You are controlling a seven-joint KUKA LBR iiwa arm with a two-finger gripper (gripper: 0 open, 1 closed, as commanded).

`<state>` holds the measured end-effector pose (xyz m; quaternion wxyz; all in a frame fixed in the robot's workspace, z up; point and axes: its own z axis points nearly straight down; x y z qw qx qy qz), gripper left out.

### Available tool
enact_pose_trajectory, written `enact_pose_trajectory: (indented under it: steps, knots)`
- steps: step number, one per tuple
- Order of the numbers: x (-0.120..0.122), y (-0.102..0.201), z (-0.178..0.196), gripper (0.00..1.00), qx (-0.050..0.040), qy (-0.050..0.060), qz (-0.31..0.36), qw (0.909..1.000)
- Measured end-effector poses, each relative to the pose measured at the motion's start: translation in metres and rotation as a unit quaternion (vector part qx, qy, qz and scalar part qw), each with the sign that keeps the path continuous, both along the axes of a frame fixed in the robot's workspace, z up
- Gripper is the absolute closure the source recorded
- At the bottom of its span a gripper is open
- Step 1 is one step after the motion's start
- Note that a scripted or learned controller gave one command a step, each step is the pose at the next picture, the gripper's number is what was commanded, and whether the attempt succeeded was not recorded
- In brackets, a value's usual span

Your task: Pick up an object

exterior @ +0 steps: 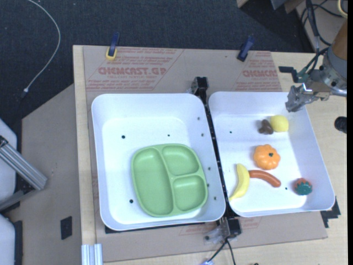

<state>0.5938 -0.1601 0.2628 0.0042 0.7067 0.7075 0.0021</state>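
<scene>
Over the right bin's [314, 142] far corner, hand [296, 99] grip unclear, lemon [280, 123] just beside.

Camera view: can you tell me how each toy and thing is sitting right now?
Tool: above the right bin's far right corner, nothing seen in it.
Lemon: lying in right bin, touching a brown piece.
Pumpkin: upright, alone.
Banana: lying flat, beside sausage.
Strawberry: lying near right wall.
Green divided plate: flat in left bin, nothing on it.
</scene>
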Motion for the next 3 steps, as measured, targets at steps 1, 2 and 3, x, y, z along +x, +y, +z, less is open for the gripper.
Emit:
enact_pose_trajectory:
  steps: [1, 2, 3]
  knots:
    - [0.001, 0.046, -0.011, 1.0, 0.0025, 0.006, 0.002, 1.0]
    - [0.007, 0.1, -0.007, 1.0, 0.0021, 0.004, 0.002, 1.0]
    - [0.024, 0.156, -0.011, 1.0, 0.0022, 0.003, 0.003, 1.0]
